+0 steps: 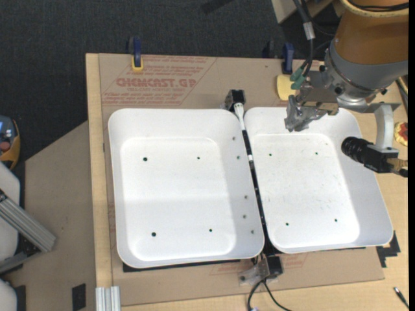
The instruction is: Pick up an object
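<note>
Two white bins, left bin, right bin.
Gripper over right bin's far edge; fingers' opening can't be made out, nothing seen held.

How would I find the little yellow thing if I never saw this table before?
Start at the right white bin, then look just past its far edge, on the brown board. The yellow thing sits there beside the gripper; nothing else nearby is pale yellow.
</note>
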You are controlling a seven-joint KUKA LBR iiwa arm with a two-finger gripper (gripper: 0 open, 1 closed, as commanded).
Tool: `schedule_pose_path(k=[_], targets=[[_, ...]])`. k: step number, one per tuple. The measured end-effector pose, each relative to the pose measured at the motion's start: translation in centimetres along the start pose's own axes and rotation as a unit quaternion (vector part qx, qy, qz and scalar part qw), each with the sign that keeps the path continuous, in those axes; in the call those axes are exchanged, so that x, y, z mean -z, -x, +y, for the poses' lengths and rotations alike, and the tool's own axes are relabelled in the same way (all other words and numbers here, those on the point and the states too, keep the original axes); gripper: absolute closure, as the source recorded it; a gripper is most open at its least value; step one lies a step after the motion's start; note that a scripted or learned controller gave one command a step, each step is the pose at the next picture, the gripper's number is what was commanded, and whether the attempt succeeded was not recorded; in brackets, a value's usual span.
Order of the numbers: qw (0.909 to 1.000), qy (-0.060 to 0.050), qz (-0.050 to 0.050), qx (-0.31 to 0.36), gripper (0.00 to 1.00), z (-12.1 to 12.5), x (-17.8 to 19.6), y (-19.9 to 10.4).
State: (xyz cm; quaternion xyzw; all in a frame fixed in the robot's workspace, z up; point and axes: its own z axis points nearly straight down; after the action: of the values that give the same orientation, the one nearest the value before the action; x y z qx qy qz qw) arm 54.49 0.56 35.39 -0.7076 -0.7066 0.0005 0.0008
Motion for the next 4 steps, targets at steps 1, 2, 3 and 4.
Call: schedule_pose_path(k=[1,2,3,4], targets=[[1.0000,0.000,-0.001,-0.001,1.00,0.5,-1.9,4.7],[1.0000,0.003,0.001,0.006,1.00,5.2,-2.8,-6.2],[1.0000,0.003,-0.001,-0.001,1.00,5.7,-2.6,3.3],[1.0000,0.002,0.000,0.000,1.00,3.2,-0.5,4.0]])
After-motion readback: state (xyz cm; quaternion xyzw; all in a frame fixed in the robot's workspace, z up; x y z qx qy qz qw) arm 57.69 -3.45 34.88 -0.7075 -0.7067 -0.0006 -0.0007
